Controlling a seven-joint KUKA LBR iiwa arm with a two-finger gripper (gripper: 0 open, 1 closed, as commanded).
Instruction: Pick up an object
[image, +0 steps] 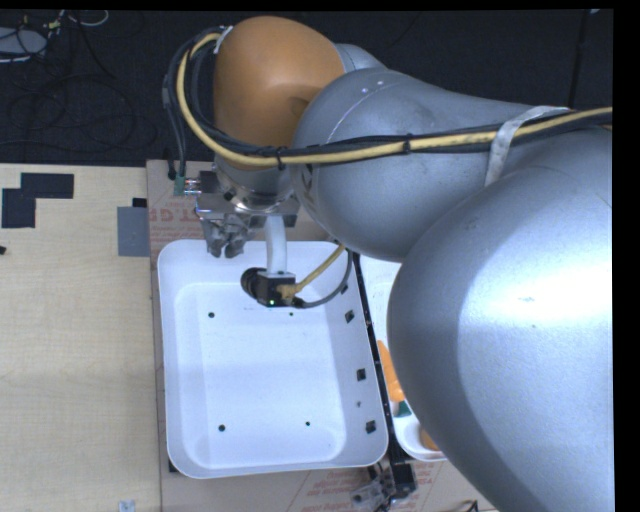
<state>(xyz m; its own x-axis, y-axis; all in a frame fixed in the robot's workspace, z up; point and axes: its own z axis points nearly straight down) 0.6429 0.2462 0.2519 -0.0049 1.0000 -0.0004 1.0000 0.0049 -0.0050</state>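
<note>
Camera view: the gripper (226, 243) hangs over the far rim of the left bin (180, 400); its opening cannot be told. An orange object (393, 385) lies right of this bin, partly hidden by the arm (480, 250).

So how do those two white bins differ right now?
The left bin lies in nearly full view, its floor bare but for small dark dots; the right bin is mostly hidden under the grey arm, with something orange inside. The tool hangs over the left bin's far rim. Both are shallow and white.
</note>
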